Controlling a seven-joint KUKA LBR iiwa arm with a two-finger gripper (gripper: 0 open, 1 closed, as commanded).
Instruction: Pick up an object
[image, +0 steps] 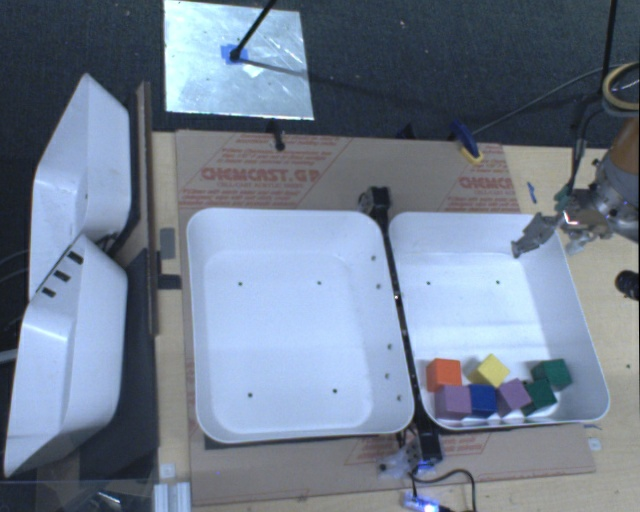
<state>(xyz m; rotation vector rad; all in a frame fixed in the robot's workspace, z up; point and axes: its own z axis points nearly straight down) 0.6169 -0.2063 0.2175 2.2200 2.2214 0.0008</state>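
Blocks (497, 386) in right bin's (470, 290) near end

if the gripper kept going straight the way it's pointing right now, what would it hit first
Probably the bare white floor of the right bin. The gripper sits at that bin's upper right corner, pointing down and leftward. The blocks lie along the near wall, off that line. Depth is hard to judge from one view.

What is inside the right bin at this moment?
The right bin holds small blocks clustered along its near wall: orange, yellow, blue, two purple and two green. They sit tightly packed, so anything beneath them is hidden.
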